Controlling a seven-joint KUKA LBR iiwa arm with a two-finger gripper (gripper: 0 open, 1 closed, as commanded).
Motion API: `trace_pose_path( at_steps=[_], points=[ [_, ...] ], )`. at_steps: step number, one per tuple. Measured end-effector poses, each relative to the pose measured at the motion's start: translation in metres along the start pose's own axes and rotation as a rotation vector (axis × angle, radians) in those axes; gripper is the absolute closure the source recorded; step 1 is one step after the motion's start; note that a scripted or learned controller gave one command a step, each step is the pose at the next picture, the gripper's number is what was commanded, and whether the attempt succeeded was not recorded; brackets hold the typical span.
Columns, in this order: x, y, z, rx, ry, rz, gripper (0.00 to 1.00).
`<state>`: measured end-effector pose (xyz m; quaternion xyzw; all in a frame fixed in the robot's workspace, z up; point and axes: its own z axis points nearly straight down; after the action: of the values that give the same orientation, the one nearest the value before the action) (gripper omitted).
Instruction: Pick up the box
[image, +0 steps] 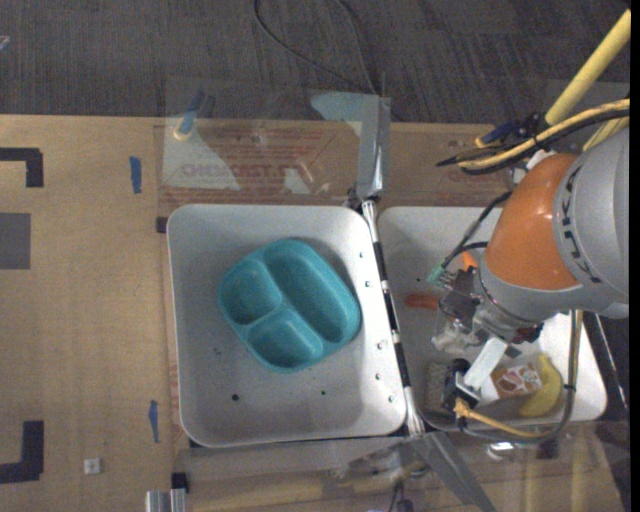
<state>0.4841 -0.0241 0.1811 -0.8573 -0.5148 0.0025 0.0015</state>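
A small white box (518, 380) with red-brown print lies at the front of the right bin (400, 240), beside a yellow banana-shaped thing (546, 392). My gripper (456, 338) hangs low over the middle of this bin, just left of and behind the box. The grey and orange wrist covers most of it from above. Part of the box's left side is hidden behind the robot's own bracket.
A teal divided plate (290, 302) lies in the left bin (200, 390). In the right bin a red-orange stick-like thing (420, 300) sits near the left wall and a brownish item (440, 380) near the front left corner. Yellow cables trail over the bin's front rim.
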Motion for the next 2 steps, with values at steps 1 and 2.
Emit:
trace_pose_path(
  at_steps=[1,2],
  points=[
    [-0.001,0.002,-0.006,0.003,-0.004,0.002,1.00],
    [0.018,0.059,-0.144,-0.002,-0.002,0.133,1.00]
  ],
)
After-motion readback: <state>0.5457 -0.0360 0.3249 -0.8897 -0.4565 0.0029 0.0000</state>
